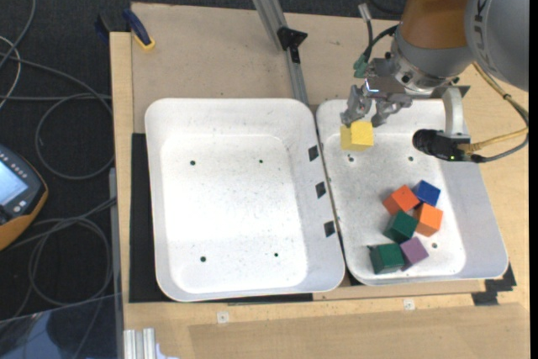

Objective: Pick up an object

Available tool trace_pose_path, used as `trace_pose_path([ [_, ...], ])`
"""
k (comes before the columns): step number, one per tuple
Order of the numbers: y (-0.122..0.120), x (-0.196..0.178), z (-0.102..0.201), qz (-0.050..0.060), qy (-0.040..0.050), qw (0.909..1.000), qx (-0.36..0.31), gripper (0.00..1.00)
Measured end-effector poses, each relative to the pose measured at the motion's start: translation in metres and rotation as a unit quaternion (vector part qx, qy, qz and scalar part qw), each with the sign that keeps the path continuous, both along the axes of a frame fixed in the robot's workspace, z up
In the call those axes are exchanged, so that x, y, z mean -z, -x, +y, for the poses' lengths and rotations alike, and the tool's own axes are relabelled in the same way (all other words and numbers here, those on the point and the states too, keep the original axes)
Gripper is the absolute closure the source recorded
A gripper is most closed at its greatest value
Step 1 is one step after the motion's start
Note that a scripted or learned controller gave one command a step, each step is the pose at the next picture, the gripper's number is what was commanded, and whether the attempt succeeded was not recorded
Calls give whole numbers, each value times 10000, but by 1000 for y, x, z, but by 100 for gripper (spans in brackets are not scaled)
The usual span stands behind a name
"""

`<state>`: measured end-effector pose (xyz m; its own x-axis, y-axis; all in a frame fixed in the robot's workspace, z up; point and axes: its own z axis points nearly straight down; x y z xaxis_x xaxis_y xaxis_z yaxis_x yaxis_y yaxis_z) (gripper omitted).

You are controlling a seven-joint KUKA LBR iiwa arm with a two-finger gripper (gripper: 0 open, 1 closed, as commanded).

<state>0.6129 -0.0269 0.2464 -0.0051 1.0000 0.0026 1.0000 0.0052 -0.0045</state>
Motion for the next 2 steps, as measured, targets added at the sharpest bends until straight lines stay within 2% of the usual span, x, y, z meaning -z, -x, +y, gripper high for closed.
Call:
trace_pose_path([
  [1,25,-5,43,-5,-3,10000,-3,100],
  [2,51,5,99,3,-2,10000,-8,100],
])
